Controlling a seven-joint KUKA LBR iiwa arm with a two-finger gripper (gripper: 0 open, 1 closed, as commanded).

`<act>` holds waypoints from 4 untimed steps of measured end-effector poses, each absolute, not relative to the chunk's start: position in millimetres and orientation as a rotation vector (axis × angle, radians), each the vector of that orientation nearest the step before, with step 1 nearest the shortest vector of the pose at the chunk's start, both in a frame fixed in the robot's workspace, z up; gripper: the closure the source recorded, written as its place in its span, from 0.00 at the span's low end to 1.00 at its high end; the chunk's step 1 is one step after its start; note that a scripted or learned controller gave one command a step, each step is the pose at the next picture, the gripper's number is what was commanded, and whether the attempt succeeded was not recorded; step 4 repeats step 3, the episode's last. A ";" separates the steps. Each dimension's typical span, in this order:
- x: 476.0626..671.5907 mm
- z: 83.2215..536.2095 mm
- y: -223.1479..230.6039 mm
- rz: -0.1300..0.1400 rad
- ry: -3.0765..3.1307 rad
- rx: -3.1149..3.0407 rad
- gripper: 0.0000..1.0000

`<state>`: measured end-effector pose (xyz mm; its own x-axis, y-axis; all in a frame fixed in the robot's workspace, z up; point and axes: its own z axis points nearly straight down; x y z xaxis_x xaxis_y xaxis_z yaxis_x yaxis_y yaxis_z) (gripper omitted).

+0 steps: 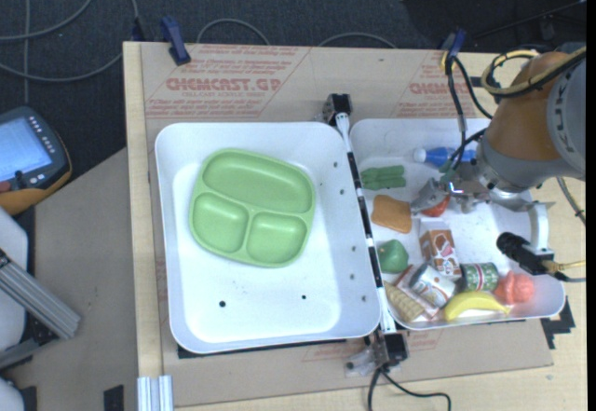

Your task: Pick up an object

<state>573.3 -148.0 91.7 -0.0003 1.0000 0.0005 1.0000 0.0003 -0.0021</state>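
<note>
Orange block (392, 213) lies just left of the gripper (438, 201), its long side slanting down-right; whether the claw is closed, I cannot tell.

Green tray (250, 206), white bins (177, 213), yellow banana (475, 306)

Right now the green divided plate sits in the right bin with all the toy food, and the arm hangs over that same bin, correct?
Not quite. The camera view shows the green plate alone in the left bin. The toy food, such as the banana, lies in the right bin, and the arm does hang over that bin.
</note>
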 end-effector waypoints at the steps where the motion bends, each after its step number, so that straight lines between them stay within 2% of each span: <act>1: 517.8 84.0 -137.6 0.002 -2.219 -2.221 0.00; 2: 519.5 95.7 -138.0 -0.003 -2.222 -2.225 1.00; 3: 537.5 185.1 -79.0 -0.003 -2.224 -2.220 1.00; 4: 537.5 185.1 -79.0 -0.003 -2.224 -2.220 1.00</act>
